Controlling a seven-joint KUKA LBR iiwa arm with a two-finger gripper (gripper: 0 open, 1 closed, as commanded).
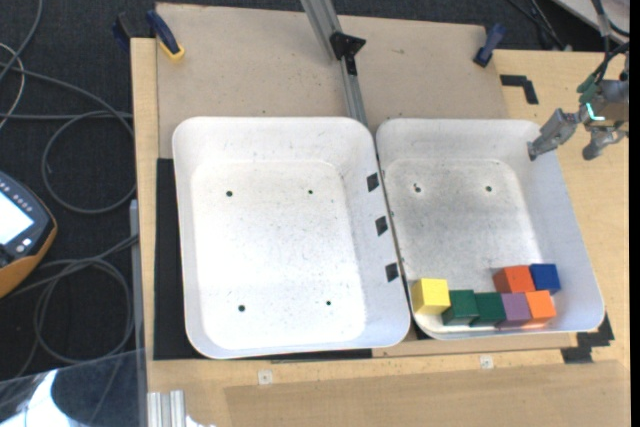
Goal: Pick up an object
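My gripper (573, 137) hangs at the right edge of the right bin (560, 205), up near that bin's far right corner, and its two grey fingers (545, 137) are spread apart with nothing between them. The things I could pick up are a cluster of small coloured blocks packed along the near edge of the right bin, toward its near right corner. The cluster as a whole runs long from left to right, parallel to that near edge. At its left end sits the yellow block (432, 294), a little apart from the rest. Next come two green blocks (475, 306) side by side, then a purple block (516, 308) and an orange block (540, 305) at the right end of the front row. Behind these, slightly farther from the near edge, a red block (516, 279) and a blue block (545, 276) touch each other. Each block is roughly cubic, so no single one shows a clear long axis. The whole cluster lies well apart from my gripper, down the right bin toward its near edge. The left bin (200, 215) sits beside the right one, their inner edges touching.
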